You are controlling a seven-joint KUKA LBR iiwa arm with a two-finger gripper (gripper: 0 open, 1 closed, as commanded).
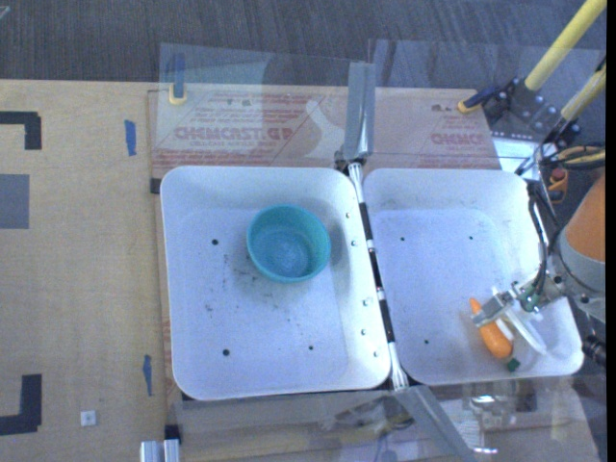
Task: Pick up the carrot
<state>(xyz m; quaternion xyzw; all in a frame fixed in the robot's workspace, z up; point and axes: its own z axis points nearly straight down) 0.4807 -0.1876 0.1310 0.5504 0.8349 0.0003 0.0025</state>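
The carrot (pixel 496 340) is orange with a small green tip and lies slanted on the floor of the right bin (pixel 433 248), close to its front right corner. My gripper (pixel 510 322) reaches in from the right and hangs low right over the carrot. It is open. One finger (pixel 492 308) crosses the carrot's upper end, so a bit of orange shows on either side of it. The other finger sits just right of the carrot. The carrot rests on the bin floor.
A teal bowl (pixel 288 243) stands upright in the left bin (pixel 202 325), toward its back. The bins' shared rim (pixel 371 268) runs down the middle. The right bin's front and right walls are close to the gripper. Yellow rods (pixel 568 37) stand at the back right.
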